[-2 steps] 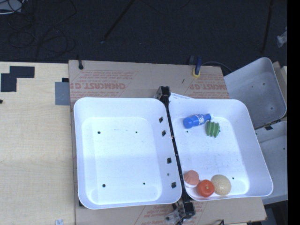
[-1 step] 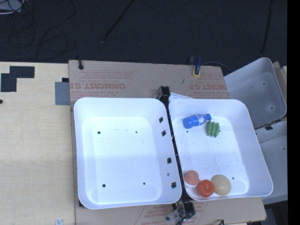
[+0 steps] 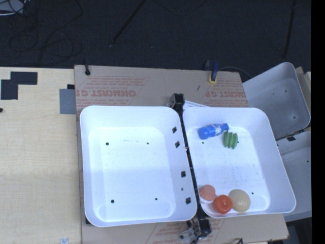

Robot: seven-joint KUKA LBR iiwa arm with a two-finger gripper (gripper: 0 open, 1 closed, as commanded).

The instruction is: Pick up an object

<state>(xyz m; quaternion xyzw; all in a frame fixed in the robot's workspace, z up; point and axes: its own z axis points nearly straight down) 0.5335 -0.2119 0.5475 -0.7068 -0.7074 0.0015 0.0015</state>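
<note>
- Task not begun: blue plastic bottle (image 3: 213,130), green ridged object (image 3: 231,139), red ball (image 3: 222,204) lie in right white bin (image 3: 277,151) (all unlifted).
- Gripper state: cannot tell.

You cannot read any colour, cable, screw or marking of the arm from the camera view at this moment. At the right side, a pale grey panel (image 3: 284,98) stands beside the right-hand bin (image 3: 277,151); you cannot tell whether it belongs to the robot.
</note>
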